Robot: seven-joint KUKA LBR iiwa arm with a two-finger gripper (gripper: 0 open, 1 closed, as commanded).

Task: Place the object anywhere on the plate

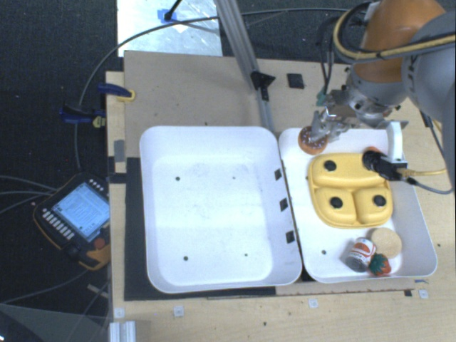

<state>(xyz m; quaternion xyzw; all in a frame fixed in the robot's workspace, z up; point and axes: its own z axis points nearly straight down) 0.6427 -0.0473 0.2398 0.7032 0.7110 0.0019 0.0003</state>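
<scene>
A yellow plate [347,189] with three compartments lies in the right bin [420,251], toward its far half. Just off the plate's far left corner, a small round brown object with a pale ring [311,142] sits at the bin's far left corner. My gripper [324,125] points down right over this object, its tip at the object's upper right edge; whether it grips the object is hidden by the wrist. A black and white fitting with a yellow cable [379,161] hangs from the arm over the plate's far right corner.
At the right bin's near end lie a small can [360,252], a round tan biscuit-like piece [388,241] and a red and green toy fruit [380,264]. The left bin [210,212] adjoins it. A grey pole [239,41] slants in behind the bins.
</scene>
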